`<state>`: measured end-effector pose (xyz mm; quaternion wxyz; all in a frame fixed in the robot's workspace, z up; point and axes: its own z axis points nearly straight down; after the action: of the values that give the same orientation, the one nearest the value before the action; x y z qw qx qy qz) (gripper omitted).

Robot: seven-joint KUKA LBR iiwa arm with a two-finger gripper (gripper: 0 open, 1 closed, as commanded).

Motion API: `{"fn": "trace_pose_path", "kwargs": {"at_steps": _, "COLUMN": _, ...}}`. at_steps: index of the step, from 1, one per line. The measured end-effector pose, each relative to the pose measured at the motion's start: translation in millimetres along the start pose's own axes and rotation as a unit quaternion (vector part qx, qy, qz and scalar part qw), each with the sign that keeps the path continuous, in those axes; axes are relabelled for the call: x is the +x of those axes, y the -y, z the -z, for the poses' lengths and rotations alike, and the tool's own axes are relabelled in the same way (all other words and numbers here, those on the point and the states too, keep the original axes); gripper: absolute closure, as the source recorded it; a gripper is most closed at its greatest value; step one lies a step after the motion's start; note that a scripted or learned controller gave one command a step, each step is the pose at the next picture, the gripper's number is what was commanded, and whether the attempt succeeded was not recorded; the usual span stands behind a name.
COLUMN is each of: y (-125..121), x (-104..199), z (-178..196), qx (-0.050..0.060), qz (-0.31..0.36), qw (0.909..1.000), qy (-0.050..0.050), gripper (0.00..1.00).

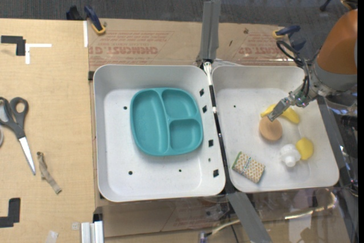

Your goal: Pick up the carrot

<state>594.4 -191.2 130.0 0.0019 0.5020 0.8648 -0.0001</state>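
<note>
The arm [335, 60] slants its jaws down-left into the right side.

Right bin [244, 88]: left half free; objects crowd right. Left bin [108, 139]: teal tray [166, 120] fills centre.

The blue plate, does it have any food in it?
Empty. The teal divided plate lies flat in the left bin, and all three of its compartments show bare teal. The toy foods lie in the right bin.
</note>
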Motion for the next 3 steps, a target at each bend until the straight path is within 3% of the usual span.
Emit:
{"fn": "trace_pose_path", "kwargs": {"at_steps": 1, "y": -56, "x": 50, "z": -37, "qx": 0.0, "qz": -0.008, "qw": 1.0, "qy": -0.001, "gripper": 0.0}}
{"fn": "trace_pose_path", "kwargs": {"at_steps": 2, "y": 6, "x": 51, "z": -37, "qx": 0.0, "qz": -0.064, "qw": 0.998, "qy": 0.0, "gripper": 0.0}}
{"fn": "trace_pose_path", "kwargs": {"at_steps": 3, "y": 32, "x": 45, "z": -33, "qx": 0.0, "qz": -0.215, "qw": 0.9765, "qy": 0.0, "gripper": 0.0}}
